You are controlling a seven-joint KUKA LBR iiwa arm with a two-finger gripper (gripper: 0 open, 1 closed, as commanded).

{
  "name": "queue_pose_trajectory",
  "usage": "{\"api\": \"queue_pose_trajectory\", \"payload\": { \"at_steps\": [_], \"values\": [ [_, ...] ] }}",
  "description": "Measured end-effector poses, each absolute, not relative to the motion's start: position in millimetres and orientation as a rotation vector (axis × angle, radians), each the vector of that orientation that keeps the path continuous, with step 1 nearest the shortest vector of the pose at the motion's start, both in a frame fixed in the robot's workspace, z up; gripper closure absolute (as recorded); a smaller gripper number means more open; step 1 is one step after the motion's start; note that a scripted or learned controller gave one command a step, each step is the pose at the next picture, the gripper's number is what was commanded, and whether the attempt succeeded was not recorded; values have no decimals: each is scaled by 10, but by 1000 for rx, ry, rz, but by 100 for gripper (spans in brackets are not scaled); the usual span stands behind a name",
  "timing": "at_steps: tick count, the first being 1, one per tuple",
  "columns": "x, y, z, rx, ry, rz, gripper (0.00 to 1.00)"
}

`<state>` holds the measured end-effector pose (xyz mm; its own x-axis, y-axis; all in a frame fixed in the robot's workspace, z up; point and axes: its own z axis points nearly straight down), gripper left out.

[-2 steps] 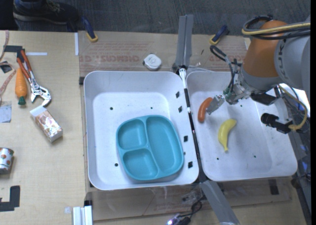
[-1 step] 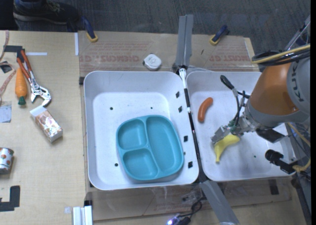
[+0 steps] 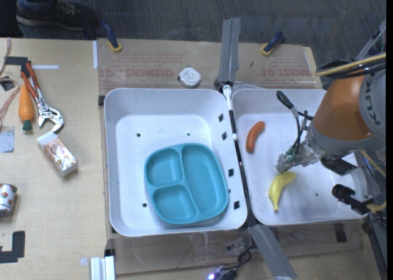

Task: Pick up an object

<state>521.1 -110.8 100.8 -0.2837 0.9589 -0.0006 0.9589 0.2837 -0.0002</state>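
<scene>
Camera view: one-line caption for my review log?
Claw low in the right bin, at the banana's top end, sausage nearby.

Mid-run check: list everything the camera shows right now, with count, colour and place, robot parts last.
bins: 2, white, side by side on the bench
tray: 1, teal, three compartments, in the left bin
banana: 1, yellow, right bin, just below the hand
sausage: 1, orange-red, right bin, near its left wall
wrench: 1, red handle, bench at far left
carrot: 1, orange, beside the wrench
packet: 1, pale with print, bench left of the bins
can: 1, metal, at the left edge
round disc: 1, white, behind the bins
clamps: 2, blue and yellow, rear edge
shoe: 1, dark, floor at upper left
arm: 1, grey with orange band, over the right bin
hand: 1, at the banana's upper end
</scene>
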Motion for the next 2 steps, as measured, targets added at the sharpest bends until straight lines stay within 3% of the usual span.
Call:
{"api": "queue_pose_trajectory", "payload": {
  "at_steps": [1, 2],
  "values": [
    [5211, -1108, 1008, 1879, 2518, -1, 0],
    [4770, -1059, 912, 1867, 2528, -1, 0]
  ]
}}
